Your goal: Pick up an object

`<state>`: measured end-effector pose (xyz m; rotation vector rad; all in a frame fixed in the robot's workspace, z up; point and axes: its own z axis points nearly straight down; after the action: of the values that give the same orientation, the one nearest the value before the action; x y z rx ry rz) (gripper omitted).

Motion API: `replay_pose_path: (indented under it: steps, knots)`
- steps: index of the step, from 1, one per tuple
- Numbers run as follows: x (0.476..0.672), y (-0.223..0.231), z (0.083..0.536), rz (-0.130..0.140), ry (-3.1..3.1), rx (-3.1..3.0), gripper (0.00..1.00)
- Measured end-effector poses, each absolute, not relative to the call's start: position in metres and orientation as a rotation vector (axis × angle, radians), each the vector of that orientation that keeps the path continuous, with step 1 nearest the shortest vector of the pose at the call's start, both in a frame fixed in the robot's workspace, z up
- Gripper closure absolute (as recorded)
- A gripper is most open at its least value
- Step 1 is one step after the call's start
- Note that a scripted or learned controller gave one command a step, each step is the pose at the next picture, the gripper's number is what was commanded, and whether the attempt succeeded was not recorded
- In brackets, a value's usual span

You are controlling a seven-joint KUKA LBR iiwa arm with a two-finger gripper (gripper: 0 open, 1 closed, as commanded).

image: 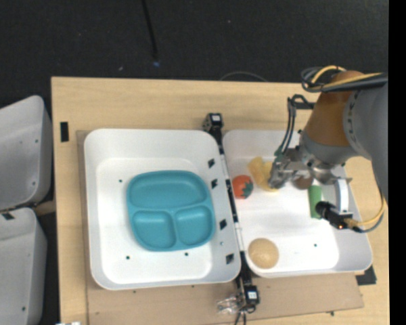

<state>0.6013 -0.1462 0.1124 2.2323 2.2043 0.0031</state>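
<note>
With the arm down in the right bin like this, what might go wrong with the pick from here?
1. The gripper sits right at the yellow object, near its edge, so a closing grasp may slip off or push it aside.
2. The red-orange object lies close beside the yellow one, near the bin wall; it could be knocked or pinched along.
3. The green object lies under the wrist, where the arm may bump it.

Two shallow white bins: left bin (108, 263), right bin (325, 259).
One teal divided tray (169, 208), three compartments.
One red-orange tomato-like item (241, 186).
One yellow item (260, 171), partly hidden.
One green item (314, 198).
One tan round bun-like item (263, 253).
</note>
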Motion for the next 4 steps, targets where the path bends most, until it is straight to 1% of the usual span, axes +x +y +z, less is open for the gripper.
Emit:
replay_pose_path:
  steps: [1, 2, 3, 4]
  knots:
    - [0.596, -0.143, 0.173, 0.005, 2.21, 2.227, 1.0]
    - [0.593, -0.144, 0.217, 0.004, 2.215, 2.222, 1.0]
    - [0.594, -0.145, 0.243, 0.004, 2.222, 2.216, 1.0]
    - [0.587, -0.086, 0.251, 0.004, 2.23, 2.213, 1.0]
